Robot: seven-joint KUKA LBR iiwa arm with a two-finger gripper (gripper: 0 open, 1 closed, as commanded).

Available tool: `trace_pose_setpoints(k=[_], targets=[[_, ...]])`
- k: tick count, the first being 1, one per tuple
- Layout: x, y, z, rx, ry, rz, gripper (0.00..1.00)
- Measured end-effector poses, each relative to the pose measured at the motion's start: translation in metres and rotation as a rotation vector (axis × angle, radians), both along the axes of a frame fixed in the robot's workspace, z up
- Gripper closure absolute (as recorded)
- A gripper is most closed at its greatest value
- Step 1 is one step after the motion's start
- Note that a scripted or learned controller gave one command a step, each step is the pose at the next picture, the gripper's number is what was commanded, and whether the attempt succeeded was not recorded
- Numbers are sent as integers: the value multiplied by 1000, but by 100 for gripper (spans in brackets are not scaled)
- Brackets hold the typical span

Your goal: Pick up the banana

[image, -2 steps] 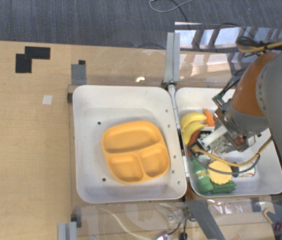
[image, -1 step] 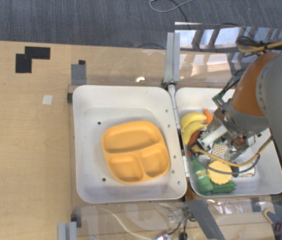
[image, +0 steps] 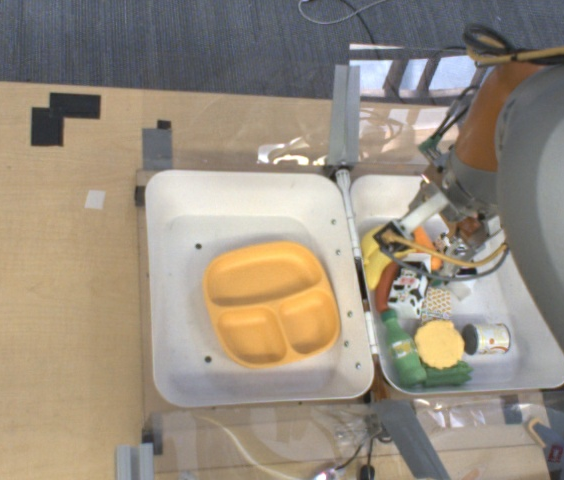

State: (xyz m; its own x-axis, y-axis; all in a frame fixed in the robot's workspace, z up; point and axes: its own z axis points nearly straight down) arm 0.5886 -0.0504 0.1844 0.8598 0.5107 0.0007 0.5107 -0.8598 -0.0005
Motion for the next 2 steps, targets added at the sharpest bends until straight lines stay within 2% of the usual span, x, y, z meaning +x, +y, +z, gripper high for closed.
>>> trace_pose_setpoints(k=[1,2], targets=[[34,49,86,1,-3,-331,0],[66,81,237,1,-4,-157,0]])
